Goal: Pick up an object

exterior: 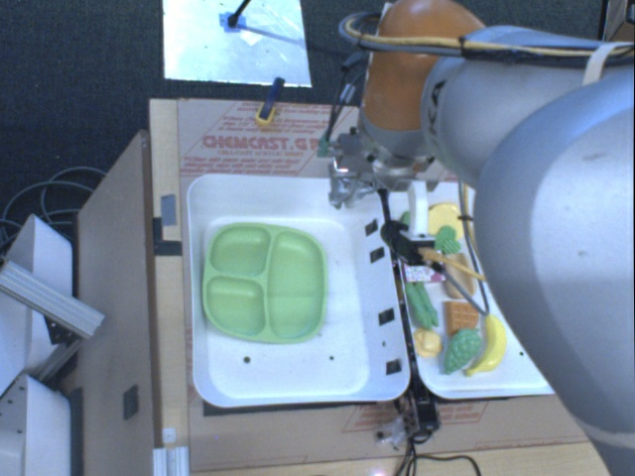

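The gripper (342,188) hangs at the far edge of the bench, over the far right corner of the left bin (228,385), just beside the divider between the two bins; its metal end is small and partly masked by the wrist, so I cannot tell whether it is released or clenched, and nothing can be seen caught in it. The things worth picking lie in the right bin (526,380): a yellow banana (491,350), a green leafy toy (459,350), an orange block (460,316), a green pod-shaped piece (424,307) and a small yellow piece (428,342), all crowded along that bin's left wall, touching or nearly touching one another. The left bin carries a green divided plate (266,282), well apart from the gripper toward the near left. The main risk, as I judge it, is the crowding: a descent into that heap could pinch two toys at once, or nudge one aside and close on nothing. The pieces hugging the wall leave little room on that side, so the tool could strike the divider (397,296) or its black clips. The bulky grey arm (536,167) covers much of the right bin, hiding whatever else lies there.
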{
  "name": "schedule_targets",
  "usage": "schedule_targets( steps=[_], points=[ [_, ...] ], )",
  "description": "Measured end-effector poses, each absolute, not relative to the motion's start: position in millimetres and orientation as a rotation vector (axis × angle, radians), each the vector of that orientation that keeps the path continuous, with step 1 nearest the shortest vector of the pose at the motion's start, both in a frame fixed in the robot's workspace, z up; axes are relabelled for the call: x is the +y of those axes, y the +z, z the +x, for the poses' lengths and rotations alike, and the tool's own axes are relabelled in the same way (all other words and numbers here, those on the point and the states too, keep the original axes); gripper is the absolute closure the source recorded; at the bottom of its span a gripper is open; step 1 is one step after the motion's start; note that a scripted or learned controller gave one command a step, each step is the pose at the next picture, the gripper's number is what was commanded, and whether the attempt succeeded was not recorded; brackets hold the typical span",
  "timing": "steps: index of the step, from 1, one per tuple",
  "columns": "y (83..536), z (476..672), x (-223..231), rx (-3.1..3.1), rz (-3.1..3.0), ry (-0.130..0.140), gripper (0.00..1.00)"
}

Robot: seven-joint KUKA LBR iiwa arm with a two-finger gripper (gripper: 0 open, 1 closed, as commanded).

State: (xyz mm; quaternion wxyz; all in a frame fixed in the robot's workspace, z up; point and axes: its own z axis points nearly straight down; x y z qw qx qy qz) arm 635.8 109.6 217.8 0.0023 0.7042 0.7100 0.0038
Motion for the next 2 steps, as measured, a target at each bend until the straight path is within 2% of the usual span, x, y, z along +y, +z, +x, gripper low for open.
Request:
schedule_targets(
  steps=[1, 2],
  points=[
    [247, 613.0, 178, 2.234, 2.209, 0.009, 1.00],
    [423, 617.6, 163, 2.219, 2.208, 0.028, 1.00]
  ],
)
